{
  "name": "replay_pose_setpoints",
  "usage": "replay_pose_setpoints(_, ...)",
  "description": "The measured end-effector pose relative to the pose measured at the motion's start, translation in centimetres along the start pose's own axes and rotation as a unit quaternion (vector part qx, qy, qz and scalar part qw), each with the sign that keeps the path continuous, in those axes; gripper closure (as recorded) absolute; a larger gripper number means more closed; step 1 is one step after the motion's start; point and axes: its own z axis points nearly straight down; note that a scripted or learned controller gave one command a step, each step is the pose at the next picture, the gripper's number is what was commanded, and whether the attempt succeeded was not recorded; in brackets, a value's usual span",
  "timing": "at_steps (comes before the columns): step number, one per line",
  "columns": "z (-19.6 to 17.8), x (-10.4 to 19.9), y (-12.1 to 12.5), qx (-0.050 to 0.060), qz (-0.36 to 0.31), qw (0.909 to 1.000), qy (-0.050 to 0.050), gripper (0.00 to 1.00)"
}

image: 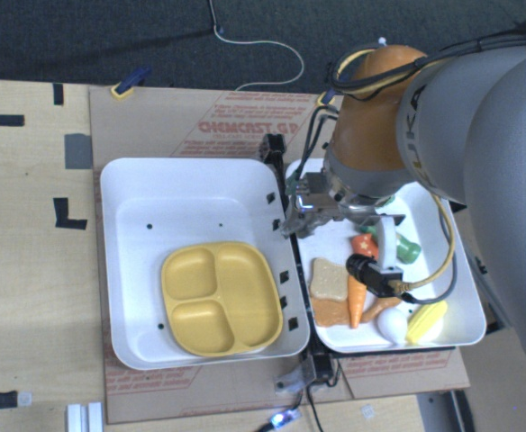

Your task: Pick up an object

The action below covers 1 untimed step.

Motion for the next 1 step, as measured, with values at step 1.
replay_pose_setpoints(1,0.39,0.14,-0.07,0.0,0.0,1.0,-0.001,1.0)
